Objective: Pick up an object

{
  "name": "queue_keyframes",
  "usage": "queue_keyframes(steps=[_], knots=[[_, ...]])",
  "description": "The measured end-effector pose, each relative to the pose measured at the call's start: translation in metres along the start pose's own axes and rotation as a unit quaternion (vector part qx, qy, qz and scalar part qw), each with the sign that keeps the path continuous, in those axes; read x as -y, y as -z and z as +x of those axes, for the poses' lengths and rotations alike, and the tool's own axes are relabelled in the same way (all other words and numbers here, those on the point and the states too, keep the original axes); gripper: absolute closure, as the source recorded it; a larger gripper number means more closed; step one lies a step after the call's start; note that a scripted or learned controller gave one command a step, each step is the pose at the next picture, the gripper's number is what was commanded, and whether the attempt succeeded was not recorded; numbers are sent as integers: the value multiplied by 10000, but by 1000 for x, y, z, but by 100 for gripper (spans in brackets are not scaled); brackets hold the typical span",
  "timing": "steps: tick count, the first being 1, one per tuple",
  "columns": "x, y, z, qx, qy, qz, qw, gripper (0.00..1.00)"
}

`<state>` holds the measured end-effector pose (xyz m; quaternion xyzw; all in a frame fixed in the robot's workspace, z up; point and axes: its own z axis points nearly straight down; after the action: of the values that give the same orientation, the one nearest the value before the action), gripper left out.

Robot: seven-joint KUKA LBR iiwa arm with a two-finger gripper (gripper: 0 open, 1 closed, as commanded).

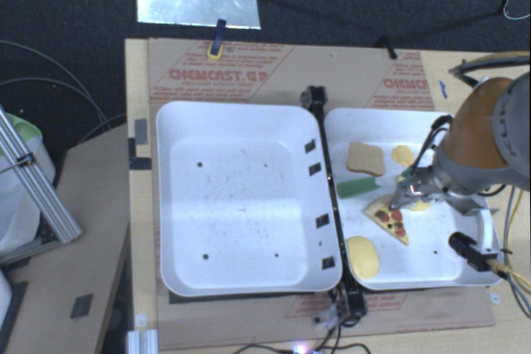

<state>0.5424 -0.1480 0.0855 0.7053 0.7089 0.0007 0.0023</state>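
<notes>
The right bin [390, 122] holds a slice of toast [366, 158], a green pod [357, 187], a pizza slice [389, 220], a yellow lemon-like piece [362, 255] and small yellow pieces [404, 154]. My gripper [406, 195] hangs low over the bin, just right of the pizza slice's upper end and beside a yellow piece [419, 205]. The arm's orange band [479, 124] is above it to the right.
The left bin [241, 195] lies beside the right one, with a black divider [328, 178] between them. Both rest on a cardboard sheet [274, 70]. A metal frame [33, 178] stands at the far left.
</notes>
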Motion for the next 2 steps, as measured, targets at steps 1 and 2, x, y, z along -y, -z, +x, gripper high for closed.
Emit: queue_keyframes(steps=[1, 2], knots=[[5, 0, 3, 1, -21, -2, 10000, 100], [5, 0, 3, -5, -20, 5, 10000, 0]])
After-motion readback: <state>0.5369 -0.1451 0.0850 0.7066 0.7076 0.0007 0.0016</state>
